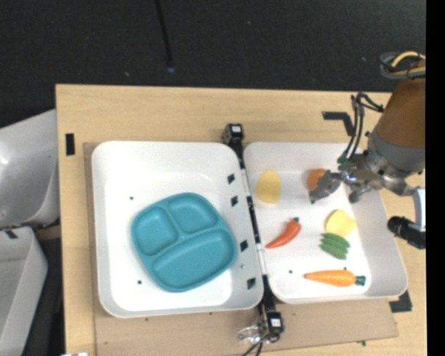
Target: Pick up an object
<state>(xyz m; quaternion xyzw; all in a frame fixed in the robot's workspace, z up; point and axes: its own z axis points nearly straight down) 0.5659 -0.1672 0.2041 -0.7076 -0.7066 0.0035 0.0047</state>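
Note:
The right bin (pixel 378 273) holds several toy foods: a pale yellow piece (pixel 268 186), a red chili pepper (pixel 284 233), a yellow piece (pixel 340 222) with a green vegetable (pixel 334 245) just below it, and a carrot (pixel 330 277) near the front wall. A small orange piece (pixel 315 176) lies at the back of the bin. My gripper (pixel 340 189) hangs low over the bin's back right part, open. Its left finger (pixel 325 188) is right beside the orange piece, on that piece's right. Nothing sits between the fingers.
A blue divided plate (pixel 183 240) lies in the left bin (pixel 111 199). A raised divider with black clips (pixel 246 199) separates the two bins. The grey wrist and orange band (pixel 400 124) reach in from the right over the bench edge.

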